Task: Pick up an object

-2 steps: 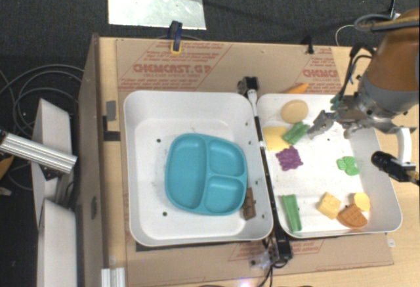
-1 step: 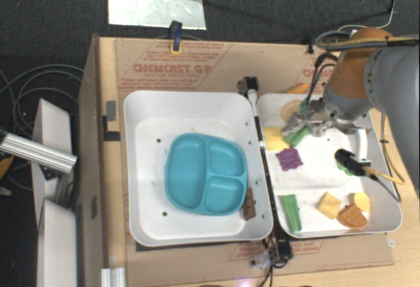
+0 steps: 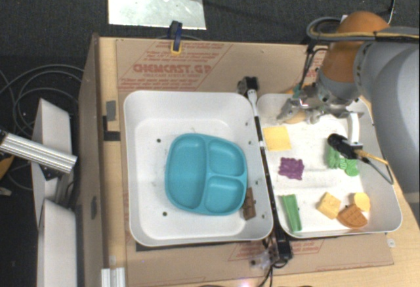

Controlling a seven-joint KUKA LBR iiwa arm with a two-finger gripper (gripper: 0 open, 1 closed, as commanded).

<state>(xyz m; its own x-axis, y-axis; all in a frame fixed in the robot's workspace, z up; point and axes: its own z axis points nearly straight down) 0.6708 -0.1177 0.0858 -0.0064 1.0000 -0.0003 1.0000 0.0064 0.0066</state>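
Note:
The right bin (image 3: 314,182) holds a yellow square (image 3: 277,138), a purple piece (image 3: 291,168), a green lump (image 3: 341,162), a green stick (image 3: 290,211), a yellow block (image 3: 329,204) and an orange piece (image 3: 352,215) beside a small yellow one (image 3: 361,200). My gripper (image 3: 295,110) hangs over the far left corner of that bin, just beyond the yellow square. Nothing shows between it and the bin floor.
The left bin (image 3: 146,148) carries a teal divided plate (image 3: 205,173) and a small brown thing (image 3: 249,203) against its right wall. The grey arm with its orange band (image 3: 351,49) covers the right bin's far right corner. A cardboard sheet (image 3: 170,66) lies behind the bins.

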